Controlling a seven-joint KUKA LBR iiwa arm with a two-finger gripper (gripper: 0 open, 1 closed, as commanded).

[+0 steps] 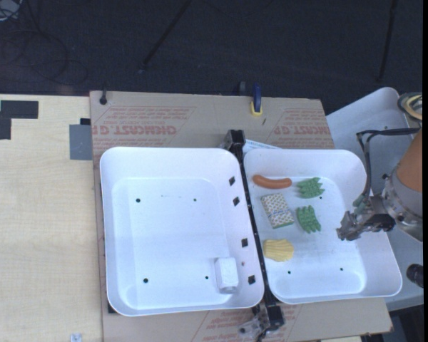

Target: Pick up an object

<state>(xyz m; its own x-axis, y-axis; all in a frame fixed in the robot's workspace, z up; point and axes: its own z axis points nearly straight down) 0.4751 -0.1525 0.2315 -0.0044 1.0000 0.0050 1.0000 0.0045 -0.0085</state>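
Candidate objects are lying in the right bin (357, 280): a green toy (308, 219) nearest the gripper (348, 230), a second green toy (310, 187), a sausage (272, 182), a checked block (277, 209) and a yellow piece (278, 249). Jaw opening: cannot tell. Centring over one isolated item before descending is advisable.

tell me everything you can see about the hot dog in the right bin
The hot dog is a slim orange-red sausage shape with rounded ends, smooth and plastic-looking, likely a toy. It lies flat on the floor of the right bin, near the far wall, its length running left to right. Nothing touches it: a green leafy piece lies just to its right with a small gap, and a patterned block sits below it. The tool is well off to the right.
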